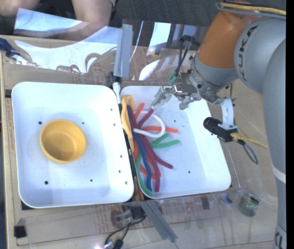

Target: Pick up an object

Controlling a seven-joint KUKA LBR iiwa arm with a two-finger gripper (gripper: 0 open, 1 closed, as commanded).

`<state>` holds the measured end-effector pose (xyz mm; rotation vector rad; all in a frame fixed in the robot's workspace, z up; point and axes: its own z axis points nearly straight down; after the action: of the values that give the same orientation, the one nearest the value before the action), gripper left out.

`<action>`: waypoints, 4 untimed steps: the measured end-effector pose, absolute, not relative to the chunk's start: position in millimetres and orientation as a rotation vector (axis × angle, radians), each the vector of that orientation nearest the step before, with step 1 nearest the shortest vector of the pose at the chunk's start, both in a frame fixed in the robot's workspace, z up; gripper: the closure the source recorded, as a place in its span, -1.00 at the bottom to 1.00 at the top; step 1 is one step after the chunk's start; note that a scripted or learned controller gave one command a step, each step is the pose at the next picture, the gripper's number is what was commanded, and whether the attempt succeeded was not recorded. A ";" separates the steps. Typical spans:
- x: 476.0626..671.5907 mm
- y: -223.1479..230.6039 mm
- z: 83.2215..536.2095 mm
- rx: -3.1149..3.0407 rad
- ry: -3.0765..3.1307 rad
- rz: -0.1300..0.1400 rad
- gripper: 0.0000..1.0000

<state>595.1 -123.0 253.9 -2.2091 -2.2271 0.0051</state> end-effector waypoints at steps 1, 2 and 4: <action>607.1 -152.4 118.6 -2.081 -2.348 0.006 -1.00; 539.1 -176.3 96.3 -2.036 -2.406 -0.005 -1.00; 577.4 -160.5 105.4 -1.866 -2.537 0.003 1.00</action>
<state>577.4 -160.5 105.4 -1.8665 -2.5366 0.0032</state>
